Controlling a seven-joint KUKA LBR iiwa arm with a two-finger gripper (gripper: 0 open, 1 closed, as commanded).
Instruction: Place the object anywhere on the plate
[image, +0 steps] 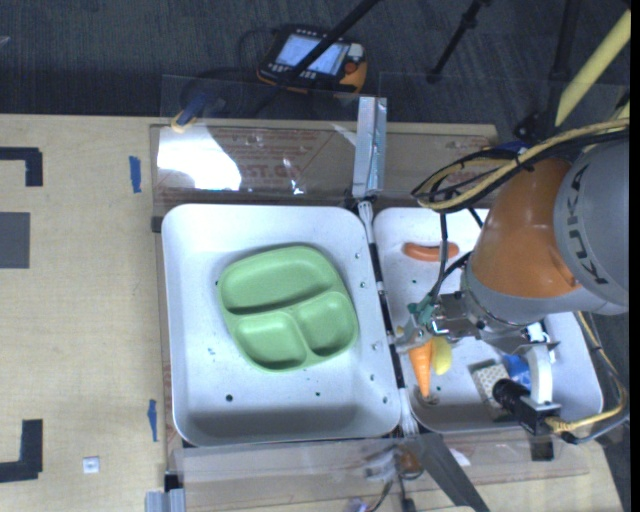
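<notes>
A green plate (287, 305) with three compartments lies in the left white bin (190, 250) and has nothing on it. My gripper (428, 328) is low in the right bin (585, 375), near its left wall, under the grey and orange arm. Just below it an orange carrot (422, 370) lies pointing toward the front, with a small yellow piece (441, 353) beside it. The carrot's top end touches or lies under the gripper; I cannot tell whether it is held.
An orange sausage-shaped piece (428, 251) lies at the back of the right bin. A blue object (517, 367) and a speckled pad (488, 378) sit toward the front right. The bins' shared wall (385, 320) stands between gripper and plate.
</notes>
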